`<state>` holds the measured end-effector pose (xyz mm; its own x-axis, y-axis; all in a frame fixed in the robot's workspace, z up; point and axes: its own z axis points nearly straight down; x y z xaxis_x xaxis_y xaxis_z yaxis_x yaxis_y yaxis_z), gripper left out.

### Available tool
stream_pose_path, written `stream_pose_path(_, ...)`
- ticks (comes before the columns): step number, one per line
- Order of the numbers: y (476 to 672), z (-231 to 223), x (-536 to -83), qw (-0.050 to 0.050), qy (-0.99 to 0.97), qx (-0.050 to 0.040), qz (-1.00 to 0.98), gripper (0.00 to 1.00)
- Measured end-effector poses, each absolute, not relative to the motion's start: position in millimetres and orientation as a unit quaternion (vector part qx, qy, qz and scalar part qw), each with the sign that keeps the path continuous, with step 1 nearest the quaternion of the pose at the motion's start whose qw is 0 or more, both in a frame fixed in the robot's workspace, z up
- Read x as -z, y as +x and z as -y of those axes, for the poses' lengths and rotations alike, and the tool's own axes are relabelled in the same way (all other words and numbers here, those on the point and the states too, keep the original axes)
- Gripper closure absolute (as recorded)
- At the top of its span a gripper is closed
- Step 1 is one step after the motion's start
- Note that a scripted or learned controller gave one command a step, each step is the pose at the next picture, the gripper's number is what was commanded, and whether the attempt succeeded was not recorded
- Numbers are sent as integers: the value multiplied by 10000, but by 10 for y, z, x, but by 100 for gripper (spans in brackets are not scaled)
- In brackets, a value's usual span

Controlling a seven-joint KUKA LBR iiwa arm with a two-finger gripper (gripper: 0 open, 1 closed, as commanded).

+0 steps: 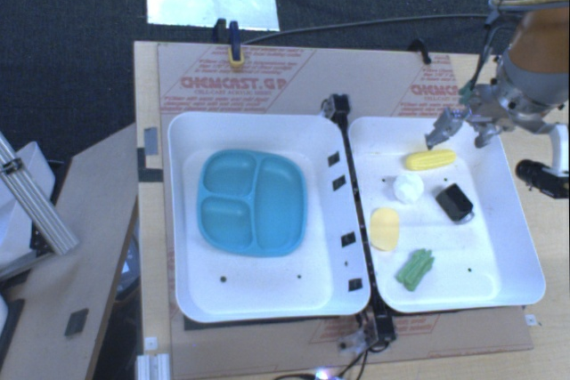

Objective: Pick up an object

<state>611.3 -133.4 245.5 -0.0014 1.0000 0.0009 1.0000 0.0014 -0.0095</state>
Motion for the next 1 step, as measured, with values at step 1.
stream_pose_path(1, 6135, 1332, -2522, -8, -7059, 4, 7083, 0)
